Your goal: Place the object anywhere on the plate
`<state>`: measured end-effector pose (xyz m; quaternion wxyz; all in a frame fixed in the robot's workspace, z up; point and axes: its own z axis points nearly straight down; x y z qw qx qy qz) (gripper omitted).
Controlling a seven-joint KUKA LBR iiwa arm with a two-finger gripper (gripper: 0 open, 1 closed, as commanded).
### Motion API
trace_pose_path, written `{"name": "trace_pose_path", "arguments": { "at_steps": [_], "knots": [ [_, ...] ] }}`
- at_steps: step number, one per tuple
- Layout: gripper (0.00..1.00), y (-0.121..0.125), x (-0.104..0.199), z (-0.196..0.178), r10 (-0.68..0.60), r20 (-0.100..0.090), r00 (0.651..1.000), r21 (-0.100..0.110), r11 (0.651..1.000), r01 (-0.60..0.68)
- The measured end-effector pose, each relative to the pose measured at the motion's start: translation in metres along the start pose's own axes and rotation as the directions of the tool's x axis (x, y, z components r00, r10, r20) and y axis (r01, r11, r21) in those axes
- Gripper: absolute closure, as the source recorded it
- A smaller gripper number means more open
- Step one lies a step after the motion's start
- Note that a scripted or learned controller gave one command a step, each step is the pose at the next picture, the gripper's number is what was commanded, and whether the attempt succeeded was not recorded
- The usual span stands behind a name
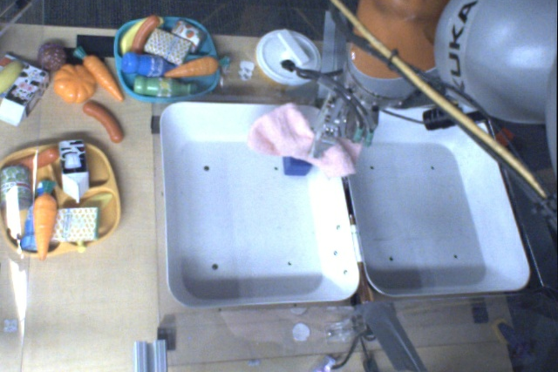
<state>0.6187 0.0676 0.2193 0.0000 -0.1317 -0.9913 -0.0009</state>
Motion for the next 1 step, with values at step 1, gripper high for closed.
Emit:
{"name": "trace_pose_path", "arguments": {
  "at_steps": [1],
  "knots": [
    [1.00,0.0483,0.0180,-0.0024,-0.263,0.001,0.965,-0.001,0.965,0.263]
  ]
}}
